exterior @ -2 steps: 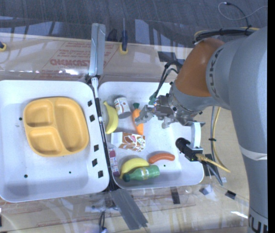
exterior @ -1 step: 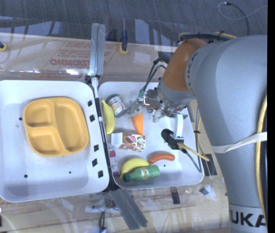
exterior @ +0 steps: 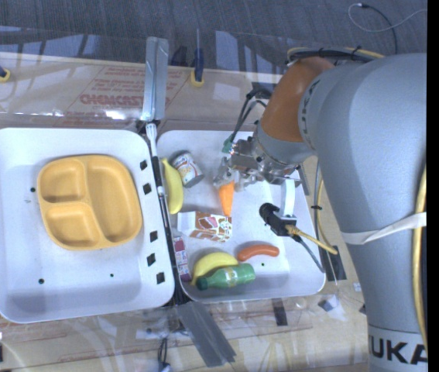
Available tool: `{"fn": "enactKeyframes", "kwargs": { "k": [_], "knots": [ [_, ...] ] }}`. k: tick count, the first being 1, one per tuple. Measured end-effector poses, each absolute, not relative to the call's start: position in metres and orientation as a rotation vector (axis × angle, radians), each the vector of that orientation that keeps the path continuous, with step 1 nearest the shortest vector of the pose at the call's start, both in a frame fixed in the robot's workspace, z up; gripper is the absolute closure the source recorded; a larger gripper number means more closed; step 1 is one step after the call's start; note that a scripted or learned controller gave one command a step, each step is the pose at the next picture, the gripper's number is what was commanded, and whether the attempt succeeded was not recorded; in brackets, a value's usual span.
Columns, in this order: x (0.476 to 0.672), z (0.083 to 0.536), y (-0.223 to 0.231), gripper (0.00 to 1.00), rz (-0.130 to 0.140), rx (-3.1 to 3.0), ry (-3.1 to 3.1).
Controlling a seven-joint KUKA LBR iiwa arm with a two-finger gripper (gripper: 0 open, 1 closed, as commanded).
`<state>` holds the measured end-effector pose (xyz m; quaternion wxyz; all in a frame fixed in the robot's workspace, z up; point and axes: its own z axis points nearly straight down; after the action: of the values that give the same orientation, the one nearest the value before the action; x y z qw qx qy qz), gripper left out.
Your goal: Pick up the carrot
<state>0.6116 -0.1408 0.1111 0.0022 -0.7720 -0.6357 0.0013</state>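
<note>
Overhead view of two white bins, read left to right. The left bin [exterior: 2, 285] carries a yellow divided plate [exterior: 87, 201] and nothing of the task. In the right bin [exterior: 300, 281], a banana [exterior: 173, 188] lies along the left wall, with a small can [exterior: 186, 169] just beside its upper end. Below these lie a printed packet [exterior: 212, 225], a yellow fruit [exterior: 213, 263] and a green bottle [exterior: 228, 277], the last two touching.

The carrot [exterior: 226, 199] lies near the middle of the right bin, just above the packet. It is a short orange cone, its broad end toward the far wall and its tip pointing at the packet. The end effector [exterior: 238, 170] stands directly over the broad end. How far it is open cannot be told from this angle, nor whether it has any hold on the carrot. To the lower right lies an orange-red sausage [exterior: 258, 250], well apart from the carrot. The grey arm [exterior: 358, 153] enters from the right.

Handling, as a judgement: the carrot looks like a light, stiff toy with a smooth, possibly slippery skin. Its taper would tend to squeeze it out of a grasp near the tip. A hold across the thick upper half, square to its long axis, seems safest. The neighbours leave room on both sides.
</note>
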Motion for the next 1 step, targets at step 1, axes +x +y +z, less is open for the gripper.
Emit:
{"fn": "enactKeyframes", "kwargs": {
  "k": [1],
  "knots": [
    [0.6382, 0.1380, -0.0986, 1.00, 0.004, -2.741, -1.528]
  ]
}}
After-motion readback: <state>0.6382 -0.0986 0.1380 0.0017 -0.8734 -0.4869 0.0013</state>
